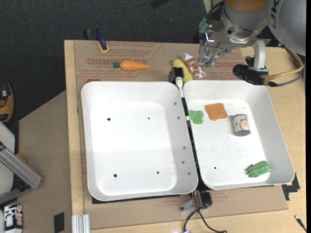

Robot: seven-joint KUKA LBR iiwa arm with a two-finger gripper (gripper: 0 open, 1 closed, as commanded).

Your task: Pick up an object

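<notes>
Above the far edge of the right bin [279, 130], the gripper [210, 57] hangs over the cardboard bench top [53, 144], outside both bins; whether it is open or closed cannot be told from this slant, and nothing can be seen between its parts. Just beside it on the cardboard lie a small brown-and-white packet [196, 69] and a yellow corn cob [180, 67], near the gap between the bins. An orange carrot [132, 65] lies on the cardboard behind the left bin [92, 130], and a blue-and-yellow clamp [102, 40] sits at the board's far edge.

Inside the right bin rest four things, all apart from the gripper: an orange flat piece [215, 111] near the middle of the far half, a small grey can [240, 124] on its side just to the right of it, a small green piece [196, 116] by the bin's left wall, and a green leafy piece [257, 169] near the front right corner
</notes>
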